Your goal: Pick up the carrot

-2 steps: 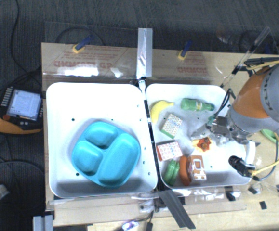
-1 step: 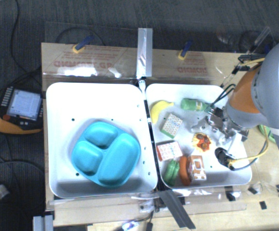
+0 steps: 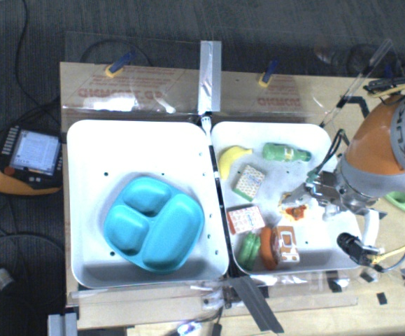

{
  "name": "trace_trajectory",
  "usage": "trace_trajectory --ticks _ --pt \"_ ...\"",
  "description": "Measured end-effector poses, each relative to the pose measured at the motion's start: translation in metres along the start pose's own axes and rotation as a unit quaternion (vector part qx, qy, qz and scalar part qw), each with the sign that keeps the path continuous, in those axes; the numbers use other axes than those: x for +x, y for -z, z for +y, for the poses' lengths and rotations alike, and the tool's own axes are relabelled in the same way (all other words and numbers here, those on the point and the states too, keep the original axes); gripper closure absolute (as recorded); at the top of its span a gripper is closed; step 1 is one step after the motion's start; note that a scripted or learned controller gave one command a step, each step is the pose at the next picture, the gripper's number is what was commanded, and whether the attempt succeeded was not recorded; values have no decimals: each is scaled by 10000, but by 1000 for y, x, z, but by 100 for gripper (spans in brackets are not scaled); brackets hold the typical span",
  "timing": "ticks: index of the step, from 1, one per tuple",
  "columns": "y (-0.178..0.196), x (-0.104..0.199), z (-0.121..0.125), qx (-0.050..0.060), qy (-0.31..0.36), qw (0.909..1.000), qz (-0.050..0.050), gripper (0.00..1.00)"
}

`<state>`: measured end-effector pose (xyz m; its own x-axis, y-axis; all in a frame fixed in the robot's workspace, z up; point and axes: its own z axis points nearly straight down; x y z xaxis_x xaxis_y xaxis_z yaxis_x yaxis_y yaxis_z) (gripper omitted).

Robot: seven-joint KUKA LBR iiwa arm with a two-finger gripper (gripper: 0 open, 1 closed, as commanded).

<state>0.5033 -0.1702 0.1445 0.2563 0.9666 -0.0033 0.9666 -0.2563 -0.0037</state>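
Note:
The carrot [image 3: 267,248] is an orange stick lying near the front wall of the right bin [image 3: 321,135]. It sits between a green vegetable [image 3: 250,245] and a brown-and-white packet [image 3: 287,245]. The gripper [image 3: 307,196] hangs low over the middle right of the same bin, up and to the right of the carrot and apart from it. A small orange-red piece [image 3: 297,211] lies just below the gripper. The grey arm with its orange band [image 3: 377,142] reaches in from the right.
The right bin also holds a yellow banana [image 3: 231,161], a green bottle [image 3: 286,152], a checkered packet [image 3: 250,182] and a red-and-white box [image 3: 245,220]. A blue divided tray [image 3: 153,222] lies in the left bin [image 3: 90,187]. Cables hang near the arm at right.

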Motion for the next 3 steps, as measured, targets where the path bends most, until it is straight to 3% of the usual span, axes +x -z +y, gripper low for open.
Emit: trace_trajectory --ticks 1,2,3 --pt "-55 -4 25 -47 356 9994 7 0" --pt "-54 -23 39 -9 701 9975 104 0" --pt "-54 0 27 -91 1747 9846 -26 0"
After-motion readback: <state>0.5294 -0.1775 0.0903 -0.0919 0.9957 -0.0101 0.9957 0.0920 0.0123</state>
